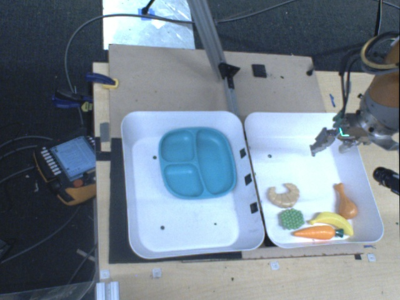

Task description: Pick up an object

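Meanwhile, fingers [331,141] spread wide above the right bin [375,230] holding croissant [284,195], broccoli [290,218], banana [334,220], carrot [314,232].

camera view: fixed overhead | slanted down on both bins [187,120] | whole bench framed | arm from right

Tan bench [169,80] on dark carpet [44,36]; cables [81,30] trail across floor; bright reflective sheet [131,20] behind bench; clamps [78,95] at left edge.

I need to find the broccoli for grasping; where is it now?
The broccoli lies in the right bin, near its front edge, just below the croissant and left of the carrot.
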You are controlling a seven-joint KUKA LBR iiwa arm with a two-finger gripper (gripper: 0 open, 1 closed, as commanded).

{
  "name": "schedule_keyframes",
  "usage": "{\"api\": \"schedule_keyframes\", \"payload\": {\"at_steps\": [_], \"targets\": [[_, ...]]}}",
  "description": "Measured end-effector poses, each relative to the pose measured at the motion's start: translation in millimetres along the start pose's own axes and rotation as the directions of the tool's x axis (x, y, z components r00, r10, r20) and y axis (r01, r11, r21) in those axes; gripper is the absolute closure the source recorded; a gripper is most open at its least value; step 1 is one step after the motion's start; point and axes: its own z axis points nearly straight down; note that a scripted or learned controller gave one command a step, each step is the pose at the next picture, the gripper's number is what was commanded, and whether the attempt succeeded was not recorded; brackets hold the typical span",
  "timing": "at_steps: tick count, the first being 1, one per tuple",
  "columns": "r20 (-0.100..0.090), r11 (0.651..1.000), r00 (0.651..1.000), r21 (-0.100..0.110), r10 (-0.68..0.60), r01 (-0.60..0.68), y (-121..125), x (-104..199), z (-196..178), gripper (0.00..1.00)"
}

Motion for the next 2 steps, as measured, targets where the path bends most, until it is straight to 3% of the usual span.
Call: {"api": "schedule_keyframes", "payload": {"at_steps": [1,2], "targets": [[0.0,1.0,1.0,-0.002,0.0,0.0,1,0,-1,0.0],[0.0,1.0,1.0,0.001,0.002,-0.002,-7,4,45,0.0]]}}
